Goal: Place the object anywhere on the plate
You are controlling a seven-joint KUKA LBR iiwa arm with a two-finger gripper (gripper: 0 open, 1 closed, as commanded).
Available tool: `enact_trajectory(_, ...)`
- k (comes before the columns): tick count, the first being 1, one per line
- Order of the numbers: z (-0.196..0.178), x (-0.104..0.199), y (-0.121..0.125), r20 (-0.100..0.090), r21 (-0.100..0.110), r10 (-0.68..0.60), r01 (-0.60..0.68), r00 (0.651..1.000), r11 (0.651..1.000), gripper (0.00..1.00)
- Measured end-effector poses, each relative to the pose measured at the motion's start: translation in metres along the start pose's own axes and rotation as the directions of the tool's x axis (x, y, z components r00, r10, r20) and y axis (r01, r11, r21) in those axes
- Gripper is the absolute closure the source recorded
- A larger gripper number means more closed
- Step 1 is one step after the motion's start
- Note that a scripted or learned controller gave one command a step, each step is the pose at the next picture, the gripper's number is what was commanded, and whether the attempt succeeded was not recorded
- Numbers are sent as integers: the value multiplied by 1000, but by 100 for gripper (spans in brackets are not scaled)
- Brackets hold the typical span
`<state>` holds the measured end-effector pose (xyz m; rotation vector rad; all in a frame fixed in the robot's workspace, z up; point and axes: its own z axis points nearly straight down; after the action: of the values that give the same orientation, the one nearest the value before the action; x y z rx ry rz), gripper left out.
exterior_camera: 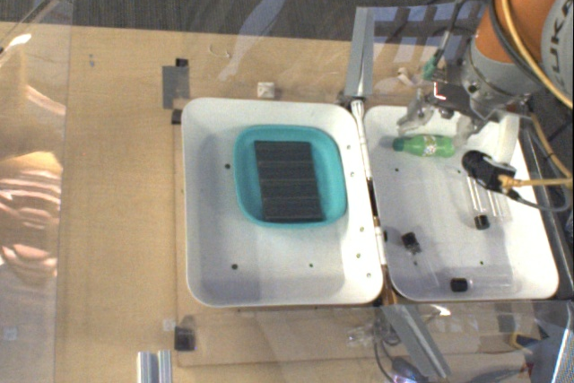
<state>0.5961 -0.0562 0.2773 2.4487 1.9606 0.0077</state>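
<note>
Now | gripper (437, 106) just above small green plastic bottle (426, 145), right white bin (529, 269) | finger state: can't tell | teal square plate (334, 166) in left bin (208, 220) | no legible writing

The arm (538, 4) is cut off by the right edge, and its wrist overhangs the right bin's (466, 282) far rim.

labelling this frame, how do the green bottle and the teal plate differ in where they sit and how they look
The green bottle lies on its side in the right bin, just below the gripper; the teal plate sits flat in the left bin. The bottle is small and slim; the plate is broad, with a dark ridged centre. Each rests on a white bin floor.
</note>
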Motion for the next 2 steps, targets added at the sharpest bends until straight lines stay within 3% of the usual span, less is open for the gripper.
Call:
enact_trajectory(1, -15, -24, -6, 1, 1, 74, -74, 997, 997, 0)
enact_trajectory(2, 8, -104, 38, 2, 3, -43, 43, 999, 999, 0)
